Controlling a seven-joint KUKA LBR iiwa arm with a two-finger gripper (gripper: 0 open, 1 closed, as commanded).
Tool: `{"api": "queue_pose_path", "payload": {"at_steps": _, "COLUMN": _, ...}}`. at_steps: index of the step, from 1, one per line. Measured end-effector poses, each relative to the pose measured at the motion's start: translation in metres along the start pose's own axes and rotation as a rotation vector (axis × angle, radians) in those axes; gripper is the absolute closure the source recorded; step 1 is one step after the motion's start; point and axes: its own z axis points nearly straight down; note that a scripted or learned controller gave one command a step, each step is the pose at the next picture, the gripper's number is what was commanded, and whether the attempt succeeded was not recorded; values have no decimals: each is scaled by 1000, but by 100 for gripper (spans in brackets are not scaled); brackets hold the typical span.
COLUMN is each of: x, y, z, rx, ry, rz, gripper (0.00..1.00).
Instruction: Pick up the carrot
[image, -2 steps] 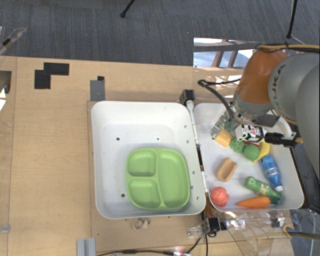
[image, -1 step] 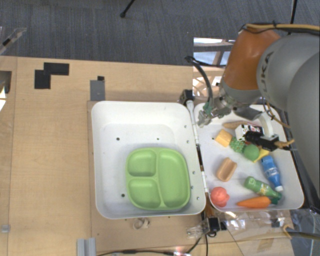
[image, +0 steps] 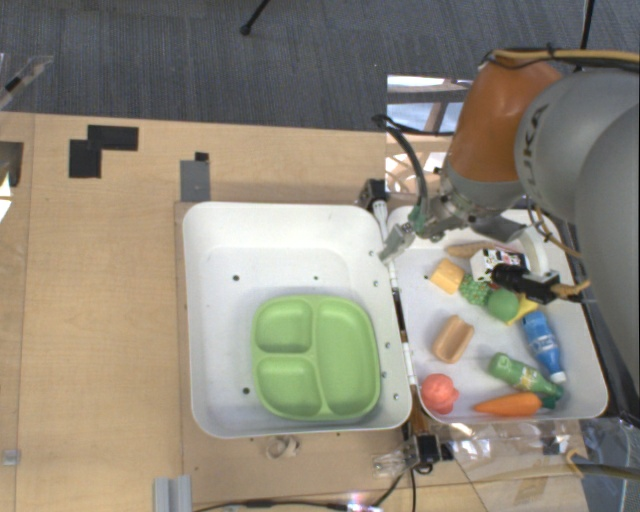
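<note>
The orange carrot (image: 507, 405) lies at the near edge of the right bin (image: 590, 400), beside a green bottle (image: 523, 374) and just right of a red tomato (image: 438, 392). My gripper (image: 408, 232) hangs over the far left corner of the right bin, close to the wall shared with the left bin. It is well away from the carrot, and nothing shows in it. The grey arm and its orange band cover the far part of the right bin.
The right bin also holds a yellow block (image: 447, 276), a green toy (image: 478, 292), a bread roll (image: 453, 338) and a blue bottle (image: 541, 340). A green divided plate (image: 315, 355) sits in the left bin (image: 215, 300).
</note>
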Motion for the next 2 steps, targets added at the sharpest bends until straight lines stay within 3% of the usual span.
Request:
{"api": "queue_pose_path", "payload": {"at_steps": 1, "x": -80, "y": -57, "z": 81, "rx": 5, "ry": 1, "rz": -307, "gripper": 0}}
{"api": "queue_pose_path", "payload": {"at_steps": 2, "x": -82, "y": -28, "z": 100, "rx": -1, "ry": -2, "rz": -72, "gripper": 0}}
